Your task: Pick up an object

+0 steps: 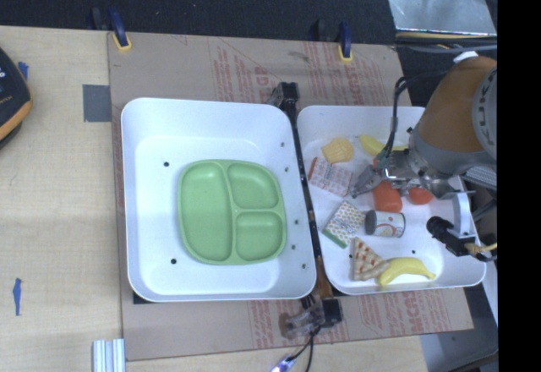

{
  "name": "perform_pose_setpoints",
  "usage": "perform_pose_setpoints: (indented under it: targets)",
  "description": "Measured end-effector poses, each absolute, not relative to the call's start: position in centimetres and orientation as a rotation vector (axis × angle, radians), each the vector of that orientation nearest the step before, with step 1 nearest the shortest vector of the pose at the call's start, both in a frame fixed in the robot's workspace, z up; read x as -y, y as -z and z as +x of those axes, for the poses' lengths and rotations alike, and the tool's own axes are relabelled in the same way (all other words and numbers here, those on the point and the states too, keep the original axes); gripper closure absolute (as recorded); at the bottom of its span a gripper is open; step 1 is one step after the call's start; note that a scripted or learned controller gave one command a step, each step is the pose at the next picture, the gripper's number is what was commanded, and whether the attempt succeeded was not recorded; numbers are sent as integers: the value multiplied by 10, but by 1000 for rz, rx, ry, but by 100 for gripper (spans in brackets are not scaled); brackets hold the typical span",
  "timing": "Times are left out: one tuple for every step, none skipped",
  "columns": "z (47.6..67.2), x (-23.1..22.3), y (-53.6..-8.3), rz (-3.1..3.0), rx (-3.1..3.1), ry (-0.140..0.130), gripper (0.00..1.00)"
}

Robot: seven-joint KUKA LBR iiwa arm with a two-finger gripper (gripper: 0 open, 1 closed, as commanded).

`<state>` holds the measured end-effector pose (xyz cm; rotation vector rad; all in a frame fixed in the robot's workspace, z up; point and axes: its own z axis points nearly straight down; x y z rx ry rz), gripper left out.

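Note:
The right bin [473, 277] holds several small items. Among them are a yellow corn piece [338, 149], a yellow item [369, 143], a pale packet [329, 177], a green-and-white packet [343, 223] and a small can [385, 223] lying on its side. A pizza slice [364, 259], a banana [406, 271] and an orange-red object [388, 198] lie there too. My gripper [373, 182] is low in this bin, just above and left of the orange-red object, between it and the pale packet. The wrist hides part of the bin's right side.
In the left bin [144, 134] lies a green divided plate [230, 210]. A black clip [288, 94] sits at the rim between the bins. The grey arm with its orange band [456, 112] overhangs the right bin's far right corner. Cables run along the right rim.

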<state>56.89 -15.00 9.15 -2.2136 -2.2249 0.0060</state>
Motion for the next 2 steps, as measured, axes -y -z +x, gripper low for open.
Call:
perform_pose_setpoints:
  targets:
    - [569, 151, -102, -2210, 2228, -10, 100]
    - [595, 86, -193, -2214, 2226, -2, 100]
